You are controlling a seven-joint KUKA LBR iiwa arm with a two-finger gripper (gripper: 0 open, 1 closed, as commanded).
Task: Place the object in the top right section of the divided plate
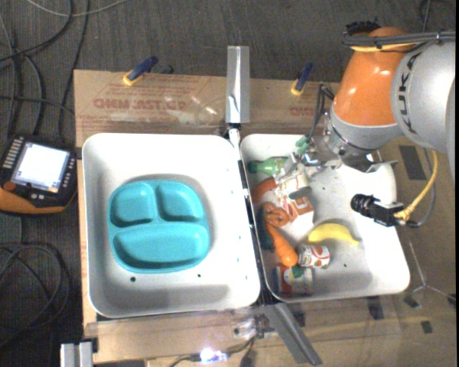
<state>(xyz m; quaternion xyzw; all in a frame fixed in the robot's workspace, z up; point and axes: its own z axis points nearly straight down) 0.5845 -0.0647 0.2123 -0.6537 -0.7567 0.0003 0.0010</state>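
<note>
Two bins: gripper [306,161] (grip state unclear) over right-bin clutter, blue divided plate [160,224] left.

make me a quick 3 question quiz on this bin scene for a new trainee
1. True or false: the blue divided plate sits in the right bin.
2. Which item lies closest to the banana? A) the can B) the pendant C) the blue clamp
3. Fill in: the arm hangs over the ___ bin.

Key
1. False. The plate lies in the left bin, and nothing rests on any of its sections.
2. A. The can lies just below the banana in the right bin; the pendant lies on the floor to the left, and the clamp holds the board behind the bins.
3. Right.
</note>
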